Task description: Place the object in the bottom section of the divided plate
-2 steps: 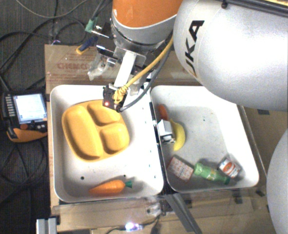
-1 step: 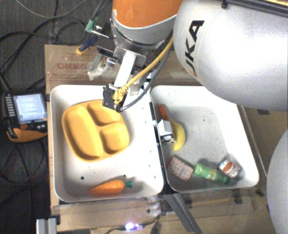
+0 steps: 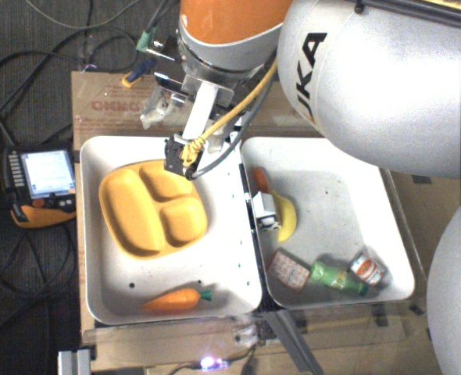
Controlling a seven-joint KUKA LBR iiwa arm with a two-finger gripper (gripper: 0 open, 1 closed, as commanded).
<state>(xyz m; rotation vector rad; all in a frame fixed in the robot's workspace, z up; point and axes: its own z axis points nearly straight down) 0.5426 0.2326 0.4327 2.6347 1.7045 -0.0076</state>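
The yellow divided plate (image 3: 153, 208) lies in the left bin (image 3: 98, 287), toward its back, with nothing in its three sections. An orange carrot with a green stem (image 3: 173, 299) rests near the left bin's front edge. My gripper (image 3: 234, 131) hangs under the orange-banded wrist at the back of the bench, above the rim where the two bins meet, just beyond the plate's far right corner. The wrist hides most of it. I see nothing held in it.
The right bin (image 3: 348, 194) holds a banana (image 3: 287, 217), a small orange piece (image 3: 259, 180), a white object (image 3: 264, 209), a brown packet (image 3: 287, 270), a green bottle (image 3: 336, 277) and a can (image 3: 369, 269). A handheld screen (image 3: 44, 174) and cables lie left of the bench.
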